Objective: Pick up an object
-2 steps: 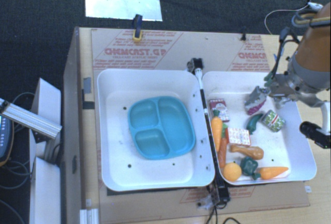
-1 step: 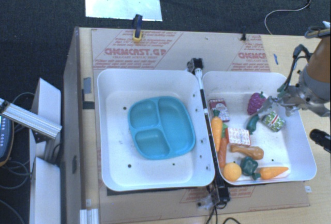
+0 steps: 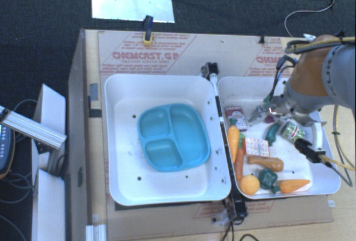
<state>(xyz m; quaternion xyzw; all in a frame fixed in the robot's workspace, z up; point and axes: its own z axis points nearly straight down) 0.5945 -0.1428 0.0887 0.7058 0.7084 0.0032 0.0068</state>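
The right bin (image 3: pixel 328 178) holds several toy foods: a small red packet (image 3: pixel 237 118), an orange carrot (image 3: pixel 232 137), a red-and-white box (image 3: pixel 257 147), a brown drumstick (image 3: pixel 268 163), an orange ball (image 3: pixel 250 185), a green pepper (image 3: pixel 268 178) and a second carrot (image 3: pixel 293 184). A small can (image 3: pixel 290 131) and a teal piece (image 3: pixel 271 134) lie under the arm's wrist. My gripper (image 3: pixel 262 114) hangs low over the far middle of this bin, just right of the red packet and above the box. Nothing shows between its tips.
A blue divided plate (image 3: pixel 172 137) lies in the left bin (image 3: pixel 119 178). A black divider rail (image 3: pixel 221 123) runs between the bins. The grey arm (image 3: pixel 317 75) covers the right bin's far right corner. A white piece (image 3: pixel 317 135) lies near that bin's right wall.
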